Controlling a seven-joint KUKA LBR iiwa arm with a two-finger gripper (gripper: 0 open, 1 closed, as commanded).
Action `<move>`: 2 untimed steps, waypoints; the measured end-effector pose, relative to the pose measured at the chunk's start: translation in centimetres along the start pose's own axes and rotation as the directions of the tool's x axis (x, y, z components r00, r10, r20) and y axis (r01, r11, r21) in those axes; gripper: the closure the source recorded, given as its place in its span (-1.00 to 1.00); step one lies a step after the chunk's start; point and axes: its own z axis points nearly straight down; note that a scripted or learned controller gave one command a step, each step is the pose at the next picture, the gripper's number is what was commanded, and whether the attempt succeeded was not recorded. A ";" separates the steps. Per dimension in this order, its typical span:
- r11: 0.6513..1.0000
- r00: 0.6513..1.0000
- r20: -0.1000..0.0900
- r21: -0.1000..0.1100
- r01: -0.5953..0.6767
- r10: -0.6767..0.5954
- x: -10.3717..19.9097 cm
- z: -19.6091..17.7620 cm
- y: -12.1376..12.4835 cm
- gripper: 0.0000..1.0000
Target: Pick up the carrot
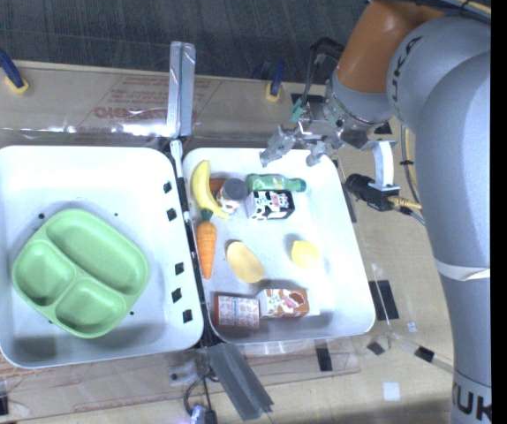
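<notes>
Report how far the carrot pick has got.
Done: nothing yet. The carrot lies at the left edge of the right bin, below the banana. In hand: the gripper hangs open over the bin's far rim, nothing between its jaws, well away from the carrot. Left: move across to it, descend, close, lift.

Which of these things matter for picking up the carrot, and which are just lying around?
For the job:
carrot
gripper, hovering over the right bin's far edge

Lying about:
banana
milk carton
green bottle
two snack boxes
green divided plate
</notes>
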 end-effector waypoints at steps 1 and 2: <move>0.962 0.962 0.007 -0.015 0.273 -0.273 3.2 10.3 -2.4 -1.00; 0.939 0.940 0.026 -0.044 0.340 -0.339 3.2 11.7 -8.1 -1.00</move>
